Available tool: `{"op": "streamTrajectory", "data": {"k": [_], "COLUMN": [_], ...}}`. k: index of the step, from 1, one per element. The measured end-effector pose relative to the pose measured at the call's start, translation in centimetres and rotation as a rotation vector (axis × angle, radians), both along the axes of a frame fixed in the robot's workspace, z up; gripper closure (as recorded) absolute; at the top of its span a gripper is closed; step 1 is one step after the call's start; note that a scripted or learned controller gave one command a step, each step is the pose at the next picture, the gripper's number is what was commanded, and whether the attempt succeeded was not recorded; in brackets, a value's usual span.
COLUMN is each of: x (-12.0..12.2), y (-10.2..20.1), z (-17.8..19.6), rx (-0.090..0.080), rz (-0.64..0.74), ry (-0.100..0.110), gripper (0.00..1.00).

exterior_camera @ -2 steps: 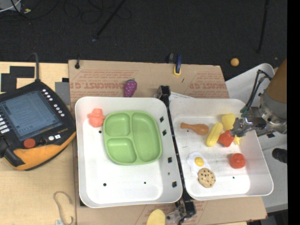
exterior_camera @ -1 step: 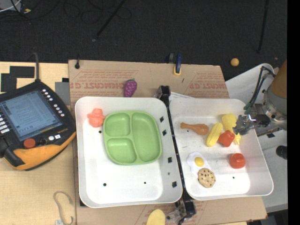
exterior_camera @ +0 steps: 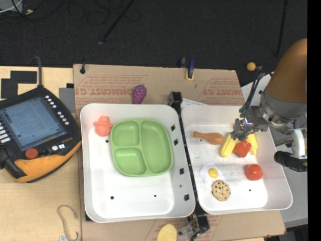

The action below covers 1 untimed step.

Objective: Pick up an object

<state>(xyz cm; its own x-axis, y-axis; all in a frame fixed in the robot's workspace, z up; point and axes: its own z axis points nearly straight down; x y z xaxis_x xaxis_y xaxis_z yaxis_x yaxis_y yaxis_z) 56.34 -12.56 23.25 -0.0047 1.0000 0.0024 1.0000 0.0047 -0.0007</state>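
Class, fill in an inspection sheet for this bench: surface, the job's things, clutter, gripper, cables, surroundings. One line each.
Surface: two white bins, the left bin and the right bin, on cardboard.
Job's things: right bin holds a drumstick, corn cob, red pepper, tomato, fried egg, cookie.
Clutter: left bin holds a green divided plate and a pink toy; purple grapes lie on the cardboard.
Gripper: gripper is low over the corn and pepper; grasp unclear.
Cables: black cables on the dark floor.
Surroundings: teach pendant at left.
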Motion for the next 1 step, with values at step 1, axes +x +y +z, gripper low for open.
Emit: {"op": "streamTrajectory", "data": {"k": [1], "x": [1.48], "y": [5.96], "z": [-0.65], "rx": [-0.001], "rz": [-0.001], "ry": [0.001], "gripper": [1.0]}}
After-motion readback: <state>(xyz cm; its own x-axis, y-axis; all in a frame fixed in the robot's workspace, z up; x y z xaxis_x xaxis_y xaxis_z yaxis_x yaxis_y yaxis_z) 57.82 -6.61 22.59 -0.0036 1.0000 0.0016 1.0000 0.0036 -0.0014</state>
